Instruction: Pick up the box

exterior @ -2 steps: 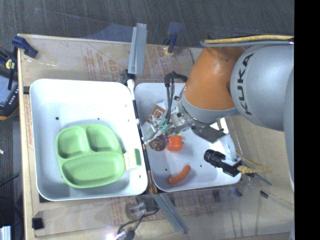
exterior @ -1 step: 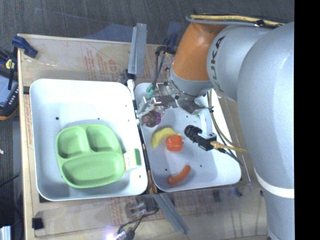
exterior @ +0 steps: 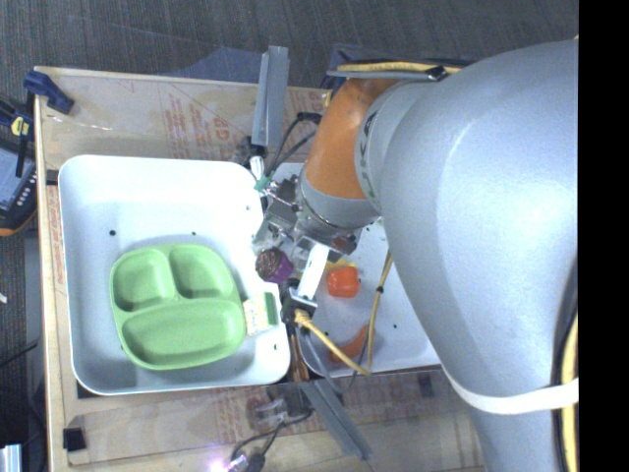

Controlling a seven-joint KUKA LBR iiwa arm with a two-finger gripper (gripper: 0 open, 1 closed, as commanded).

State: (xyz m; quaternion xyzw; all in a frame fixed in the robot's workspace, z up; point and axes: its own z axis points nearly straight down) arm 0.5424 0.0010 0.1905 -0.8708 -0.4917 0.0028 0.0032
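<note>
Camera view shows the grey arm with its orange band reaching over the seam between the two shallow white plastic bins [exterior: 79, 264], its two-finger gripper [exterior: 285, 264] hanging at about 3 o'clock from the green three-compartment plastic tray [exterior: 177, 308]. Whether the tool is clenched or released, I cannot tell. A small pale green-and-white box [exterior: 259, 313] lies against the tray's 4 o'clock edge, just below the gripper. Judging by this, the approach is under way; next comes a descent onto the box.

green divided plate [exterior: 180, 308] in L bin [exterior: 88, 195] | orange obj [exterior: 343, 281] + purple obj [exterior: 272, 264] in R bin [exterior: 413, 347]
</note>
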